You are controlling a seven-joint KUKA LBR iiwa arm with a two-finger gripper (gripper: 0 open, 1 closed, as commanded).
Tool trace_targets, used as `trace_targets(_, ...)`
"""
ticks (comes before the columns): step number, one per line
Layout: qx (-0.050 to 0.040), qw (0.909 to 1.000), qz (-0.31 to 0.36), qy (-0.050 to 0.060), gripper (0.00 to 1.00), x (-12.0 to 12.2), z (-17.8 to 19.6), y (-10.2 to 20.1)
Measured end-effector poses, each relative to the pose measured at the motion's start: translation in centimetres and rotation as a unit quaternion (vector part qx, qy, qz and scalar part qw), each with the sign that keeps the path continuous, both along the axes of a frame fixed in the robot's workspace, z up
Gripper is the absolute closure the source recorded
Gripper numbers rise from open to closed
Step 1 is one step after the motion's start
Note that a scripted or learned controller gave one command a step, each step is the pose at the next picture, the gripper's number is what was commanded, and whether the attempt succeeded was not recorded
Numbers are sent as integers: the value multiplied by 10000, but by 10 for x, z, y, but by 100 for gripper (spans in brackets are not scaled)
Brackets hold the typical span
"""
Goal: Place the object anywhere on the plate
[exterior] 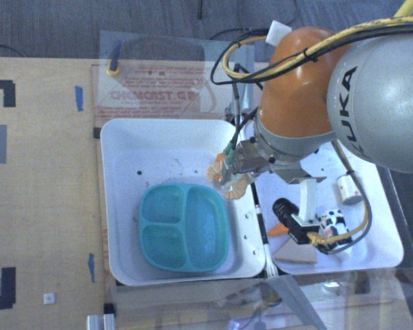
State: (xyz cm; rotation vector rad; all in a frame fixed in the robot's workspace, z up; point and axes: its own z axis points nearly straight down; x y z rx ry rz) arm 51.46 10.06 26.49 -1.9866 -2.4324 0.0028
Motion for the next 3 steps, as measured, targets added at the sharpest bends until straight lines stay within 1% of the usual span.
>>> trace_targets(1,0,10000,-1,-1,0,0,0,0)
trace_targets(2,-4,10000,4,-1,100,1,9,0)
trace_targets(3,-2,9915,1302,-11,100,-24,100,-60)
